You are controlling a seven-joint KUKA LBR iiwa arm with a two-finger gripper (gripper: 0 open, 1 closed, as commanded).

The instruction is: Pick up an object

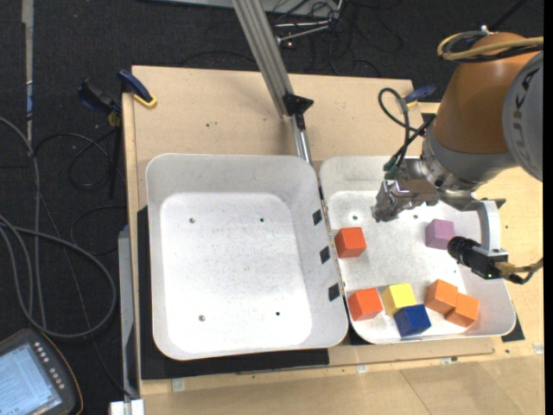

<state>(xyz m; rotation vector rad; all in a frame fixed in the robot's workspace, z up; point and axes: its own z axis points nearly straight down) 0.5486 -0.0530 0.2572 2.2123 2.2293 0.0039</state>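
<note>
My gripper [386, 207] hangs over the upper middle of the right bin [346, 180], pointing down. An orange cube [350, 241] lies just below and left of it, apart from the fingertips. A purple block [440, 233] rests to the gripper's right. Along the bin's front sit another orange cube [365, 303], a yellow cube [399, 296], a blue cube [413, 320] and two orange blocks [452, 302] close together. Nothing shows between the fingers.
The left bin [164, 188] lies beside the right one on the wooden bench. A slanted metal pole [263, 46] runs down to the gap between the bins. Clamps sit at the bench's back corners; cables lie on the dark floor at left.
</note>
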